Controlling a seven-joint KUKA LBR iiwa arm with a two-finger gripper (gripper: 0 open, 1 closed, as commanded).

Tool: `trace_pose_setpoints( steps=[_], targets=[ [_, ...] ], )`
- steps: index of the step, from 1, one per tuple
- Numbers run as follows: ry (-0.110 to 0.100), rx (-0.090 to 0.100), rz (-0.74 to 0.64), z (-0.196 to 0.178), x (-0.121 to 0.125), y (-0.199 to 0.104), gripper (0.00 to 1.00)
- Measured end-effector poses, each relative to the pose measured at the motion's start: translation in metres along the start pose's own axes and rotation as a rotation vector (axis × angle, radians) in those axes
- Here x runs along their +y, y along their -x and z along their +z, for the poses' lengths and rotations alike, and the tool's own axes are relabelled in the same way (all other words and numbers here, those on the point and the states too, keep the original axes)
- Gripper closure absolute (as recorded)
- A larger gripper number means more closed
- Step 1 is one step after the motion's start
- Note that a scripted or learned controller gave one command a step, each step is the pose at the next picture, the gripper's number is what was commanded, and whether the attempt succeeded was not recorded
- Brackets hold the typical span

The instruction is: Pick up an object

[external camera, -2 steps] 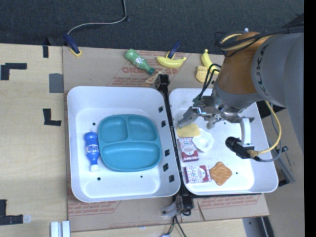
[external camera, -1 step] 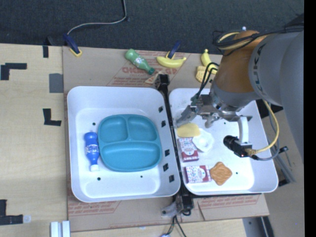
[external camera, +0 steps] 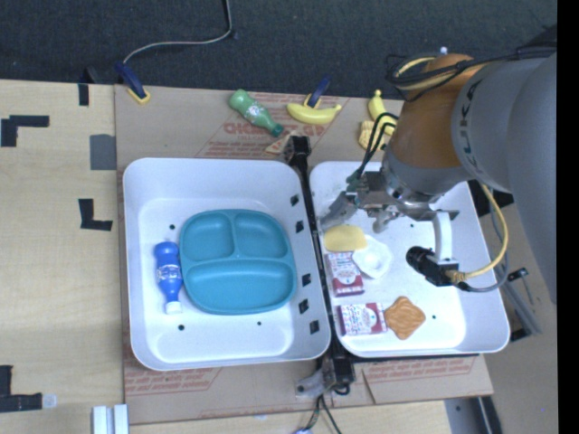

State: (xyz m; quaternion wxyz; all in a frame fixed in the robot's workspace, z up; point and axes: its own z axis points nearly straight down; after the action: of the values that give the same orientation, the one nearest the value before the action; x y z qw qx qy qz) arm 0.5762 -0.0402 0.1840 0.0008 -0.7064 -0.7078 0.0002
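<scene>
My gripper (external camera: 362,215) hangs low over the upper left of the right bin (external camera: 470,333), its fingers spread open just above a pale yellow piece (external camera: 345,238). Nothing sits between the fingers. Right of that piece lies a white cup-like object (external camera: 373,260). Below them are two red-and-white packets (external camera: 345,272) (external camera: 359,318) and an orange-brown cookie-shaped piece (external camera: 404,317). The left bin (external camera: 145,188) holds a teal divided plate (external camera: 238,260) and a blue bottle (external camera: 167,276) beside its left edge.
Behind the bins on the cardboard lie a green bottle (external camera: 254,112), a yellow banana (external camera: 313,111) and a yellow toy (external camera: 376,108). A black divider (external camera: 308,224) runs between the bins. The arm's bulk covers the right bin's upper right.
</scene>
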Motion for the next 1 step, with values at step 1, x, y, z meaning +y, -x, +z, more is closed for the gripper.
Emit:
trace_pose_setpoints(
  steps=[1],
  targets=[
    [0.000, 0.000, 0.000, 0.0003, 0.0346, -0.0056, 0.00]
  ],
)
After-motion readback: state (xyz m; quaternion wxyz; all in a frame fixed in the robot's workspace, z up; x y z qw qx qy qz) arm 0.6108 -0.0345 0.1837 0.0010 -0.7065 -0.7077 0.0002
